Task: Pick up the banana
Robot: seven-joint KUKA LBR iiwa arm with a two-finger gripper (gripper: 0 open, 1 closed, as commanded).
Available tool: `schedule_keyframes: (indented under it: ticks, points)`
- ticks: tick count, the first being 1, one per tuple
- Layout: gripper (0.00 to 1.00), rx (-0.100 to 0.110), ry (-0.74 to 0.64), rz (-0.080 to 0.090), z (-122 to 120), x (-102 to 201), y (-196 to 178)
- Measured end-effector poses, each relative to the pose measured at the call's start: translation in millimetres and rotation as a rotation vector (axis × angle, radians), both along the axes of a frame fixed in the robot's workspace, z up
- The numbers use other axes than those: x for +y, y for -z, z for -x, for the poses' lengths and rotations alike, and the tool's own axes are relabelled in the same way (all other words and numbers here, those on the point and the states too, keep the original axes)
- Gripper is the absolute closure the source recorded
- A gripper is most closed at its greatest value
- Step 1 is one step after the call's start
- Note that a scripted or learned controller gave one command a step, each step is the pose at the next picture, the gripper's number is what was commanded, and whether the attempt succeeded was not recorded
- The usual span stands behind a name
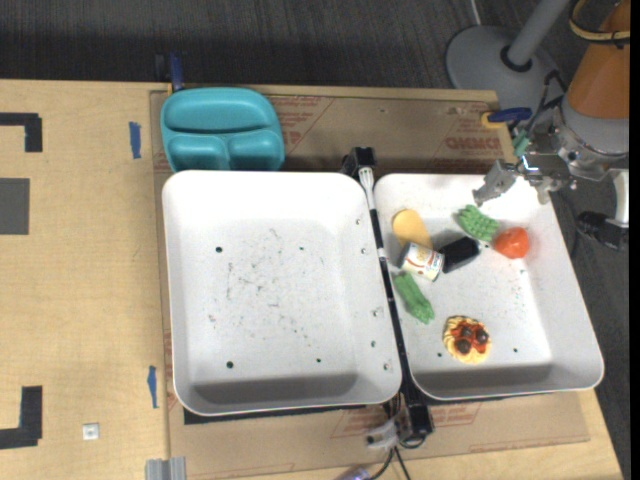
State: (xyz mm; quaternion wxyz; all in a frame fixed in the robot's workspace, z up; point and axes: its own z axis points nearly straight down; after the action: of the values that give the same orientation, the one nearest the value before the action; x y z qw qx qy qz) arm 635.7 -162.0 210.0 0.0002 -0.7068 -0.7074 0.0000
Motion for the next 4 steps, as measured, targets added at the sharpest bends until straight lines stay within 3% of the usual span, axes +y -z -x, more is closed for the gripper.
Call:
schedule_keyframes:
  ticks: [1, 2, 3, 4]
  points:
    - [0.00, -0.010, 0.350, 0.000, 50, 12, 99]
    - [0.00, -0.021, 0.396, -0.004, 79, 44, 107]
    - [0.00, -0.033, 0.299, 0.000, 125, 48, 109]
    - [0.00, 0.001, 0.488, 0.000, 156, 127, 26]
